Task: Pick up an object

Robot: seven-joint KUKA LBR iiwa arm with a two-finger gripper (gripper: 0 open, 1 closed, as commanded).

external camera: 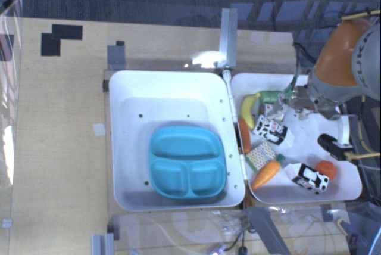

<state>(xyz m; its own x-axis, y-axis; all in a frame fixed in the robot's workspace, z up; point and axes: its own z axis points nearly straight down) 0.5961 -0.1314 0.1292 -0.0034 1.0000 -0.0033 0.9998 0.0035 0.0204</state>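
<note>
A tan bench [59, 140] bears two white bins [128, 128] side by side.

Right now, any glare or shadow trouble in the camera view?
Camera view: a bright glare spot on the bench behind the left bin; soft shadow beside the blue tray; toys by the gripper are small and slightly soft.

Bright, even light — glare above bins
</note>
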